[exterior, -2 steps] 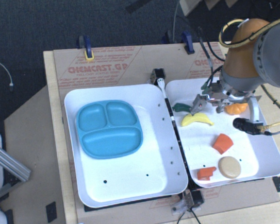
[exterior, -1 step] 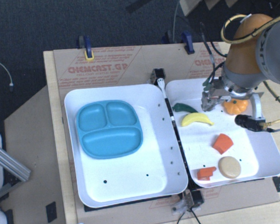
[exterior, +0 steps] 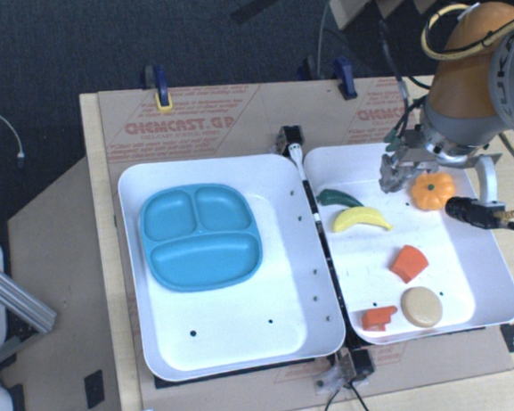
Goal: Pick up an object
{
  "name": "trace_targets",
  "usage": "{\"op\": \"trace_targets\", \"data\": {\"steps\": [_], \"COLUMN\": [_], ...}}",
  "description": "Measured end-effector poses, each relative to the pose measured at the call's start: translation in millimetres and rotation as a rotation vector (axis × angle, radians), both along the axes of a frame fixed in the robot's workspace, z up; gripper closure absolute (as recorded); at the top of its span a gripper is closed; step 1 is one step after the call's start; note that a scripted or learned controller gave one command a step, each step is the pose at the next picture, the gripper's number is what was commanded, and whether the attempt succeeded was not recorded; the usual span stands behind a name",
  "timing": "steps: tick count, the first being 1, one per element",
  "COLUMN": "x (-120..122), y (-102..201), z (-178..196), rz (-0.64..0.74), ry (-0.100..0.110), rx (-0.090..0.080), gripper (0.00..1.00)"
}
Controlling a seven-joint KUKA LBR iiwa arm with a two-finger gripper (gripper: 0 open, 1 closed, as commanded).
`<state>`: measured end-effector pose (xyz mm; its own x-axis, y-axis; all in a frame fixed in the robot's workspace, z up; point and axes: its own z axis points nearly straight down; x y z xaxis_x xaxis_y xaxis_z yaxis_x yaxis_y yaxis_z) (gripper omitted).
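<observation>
Gripper [exterior: 395, 172] low over the right bin's [exterior: 489, 301] far edge, just beside a small orange pumpkin [exterior: 431, 191], squat and round with no long axis, stem direction unclear, grip state can't be told, yellow banana [exterior: 362, 221] lying crosswise nearer the bin's left edge, blue divided plate [exterior: 201, 235] in the left bin [exterior: 233, 336].

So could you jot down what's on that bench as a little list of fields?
left bin: blue divided plate
right bin: yellow banana, dark green piece, small orange pumpkin, red-orange block, smaller orange block, beige round piece
pincer: over the right bin's far end, beside the pumpkin
grip: cannot tell
</observation>
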<state>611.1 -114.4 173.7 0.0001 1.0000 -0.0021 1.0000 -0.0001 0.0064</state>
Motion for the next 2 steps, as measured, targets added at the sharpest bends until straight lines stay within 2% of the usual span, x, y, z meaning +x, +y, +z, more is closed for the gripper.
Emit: {"op": "trace_targets", "data": {"steps": [1, 2], "x": [5, 6], "y": [5, 5], "z": [63, 74], "rz": [0.002, 0.001], "ry": [-0.003, 0.002], "rx": [0.0, 0.001], "gripper": [1.0, 1.0]}}
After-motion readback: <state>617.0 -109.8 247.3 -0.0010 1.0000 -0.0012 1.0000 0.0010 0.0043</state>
